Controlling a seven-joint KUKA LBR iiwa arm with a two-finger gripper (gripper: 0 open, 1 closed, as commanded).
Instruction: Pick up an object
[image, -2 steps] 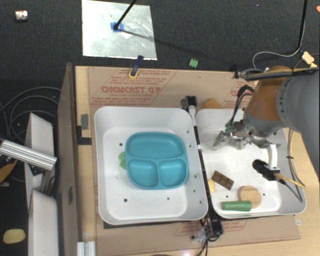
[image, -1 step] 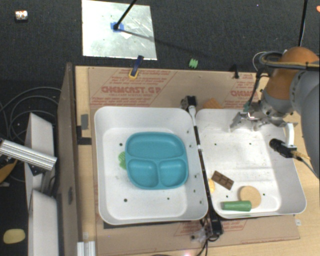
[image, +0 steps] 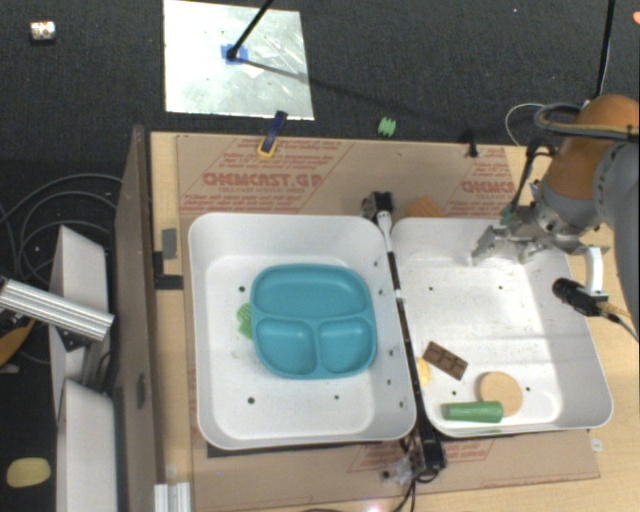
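2 white bins (image: 300, 425) on bench (image: 330, 165)

Only readable txt I see: red "CHEMCAST GP" printed on the brown board (image: 300, 165) under my bins, along its far edge; repeated at far right corner, partly hidden.

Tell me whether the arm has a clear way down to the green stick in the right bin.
Probably yes. The green stick lies uncovered near the right bin's front wall, touching only the tan disc; the pincer sits over the same bin's far side.
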